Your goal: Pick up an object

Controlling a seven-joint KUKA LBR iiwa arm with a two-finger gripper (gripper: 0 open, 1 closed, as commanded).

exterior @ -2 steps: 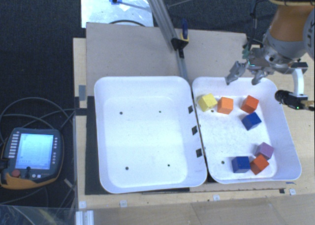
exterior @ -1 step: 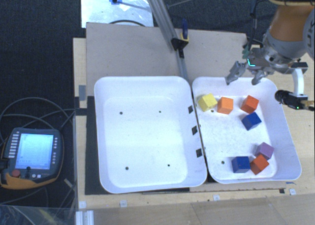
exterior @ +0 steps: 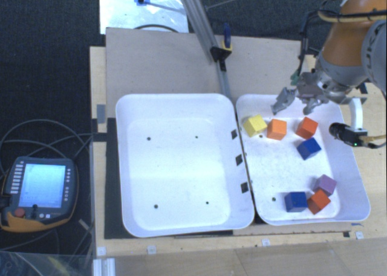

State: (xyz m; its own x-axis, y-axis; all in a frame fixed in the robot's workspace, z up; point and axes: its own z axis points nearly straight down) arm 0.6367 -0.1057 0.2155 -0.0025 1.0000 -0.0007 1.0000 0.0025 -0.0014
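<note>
The gripper [exterior: 296, 104] is hovering spread open and holding nothing, above the right bin [exterior: 347, 166] near an orange cube [exterior: 277, 129].

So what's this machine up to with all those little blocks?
A robot arm reaches in from the right, its claw open and holding nothing above the far end of the right bin. Its job is to pick up one object. Just below it lie a yellow block, two orange blocks and a blue one. Nothing is picked up yet.
</note>
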